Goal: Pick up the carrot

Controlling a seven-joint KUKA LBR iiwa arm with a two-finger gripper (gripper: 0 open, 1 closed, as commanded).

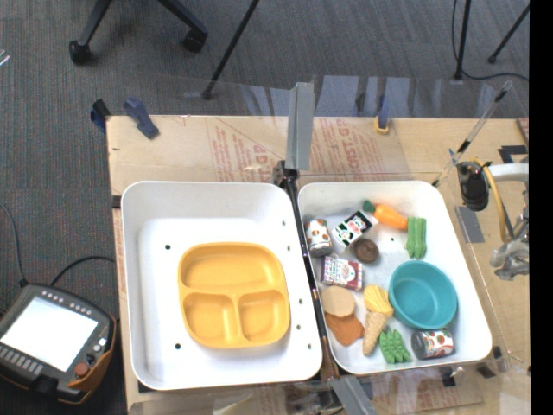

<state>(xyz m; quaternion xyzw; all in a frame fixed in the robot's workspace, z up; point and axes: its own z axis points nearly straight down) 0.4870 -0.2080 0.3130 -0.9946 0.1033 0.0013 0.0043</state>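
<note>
Camera view: carrot (390, 216) lies at right bin's (467, 258) far edge, long axis across, green top left, beside green beans (416, 237). Gripper (510, 262) sits outside, right of it; jaw state unclear.

The flat brown cardboard-covered surface (216, 145) carries two shallow white plastic bins side by side: the left bin (143, 232) and the right bin (436, 199). They almost touch at the middle. A blue clamp (138, 117) sits at its far left corner.
</note>
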